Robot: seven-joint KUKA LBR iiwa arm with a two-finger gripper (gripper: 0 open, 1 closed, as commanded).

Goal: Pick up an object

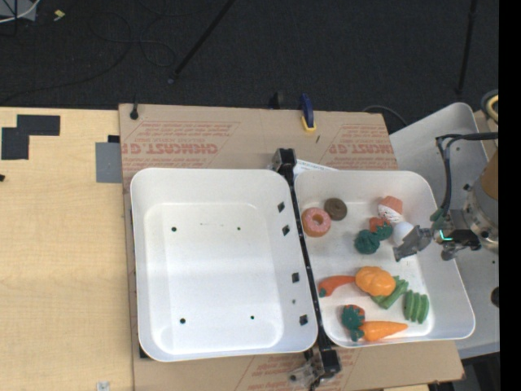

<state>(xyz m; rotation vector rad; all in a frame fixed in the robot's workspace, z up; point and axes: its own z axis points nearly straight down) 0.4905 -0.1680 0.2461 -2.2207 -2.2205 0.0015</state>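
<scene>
Gripper (409, 243) low over the right side of the right bin (456, 300), reaching in from the right on the grey arm (468, 236). Cannot tell if wide or narrow: too small and dark to make out. Nothing seen held in it.

Toys all lying on the floor of the right bin. Nearest ones: green bushy toy (373, 239) just beside the gripper, on its left; red and white toy (391, 211) just behind that, near the gripper too. Further off: pink donut (316, 221) and brown donut (335, 209) side by side, close to the wall between the bins. Nearer the front: orange pumpkin (374, 281) with a red pepper (335, 284) touching its left side and green beans (415, 306) on its right. At the very front: carrot (383, 330) next to a red berry with green leaves (352, 317). Left bin (146, 259) next door, well apart from the gripper.

So, by the look of it: job not done yet. Probably lined up for a grab at the green bushy toy. Left to do: get down around one toy, squeeze it, lift it clear of the bin floor. Could go wrong: toys packed close together, so easy to bump one away or come up with none
</scene>
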